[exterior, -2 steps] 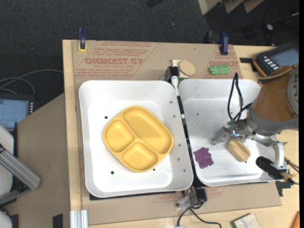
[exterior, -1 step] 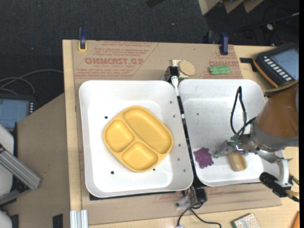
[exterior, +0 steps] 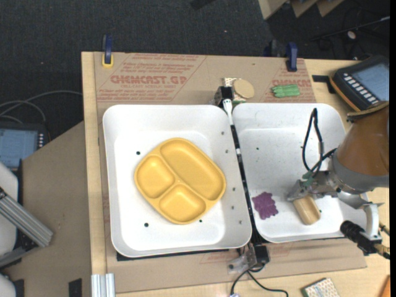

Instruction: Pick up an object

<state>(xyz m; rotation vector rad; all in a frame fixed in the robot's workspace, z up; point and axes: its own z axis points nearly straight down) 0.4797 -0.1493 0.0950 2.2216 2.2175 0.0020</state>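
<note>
Arm low over the right bin, gripper at a tan object.

The gripper (exterior: pixel 304 193) sits inside the right bin (exterior: pixel 278 135), directly against the upper end of a tan cylindrical object (exterior: pixel 306 210) lying tilted on the bin floor — whether its jaws are spread or pressed together cannot be told from this angle. A purple object (exterior: pixel 265 205) lies just beside the tan one, on its left. The left bin (exterior: pixel 124 129) holds a yellow divided tray (exterior: pixel 179 179) with three compartments — resting flat near the centre.
</note>
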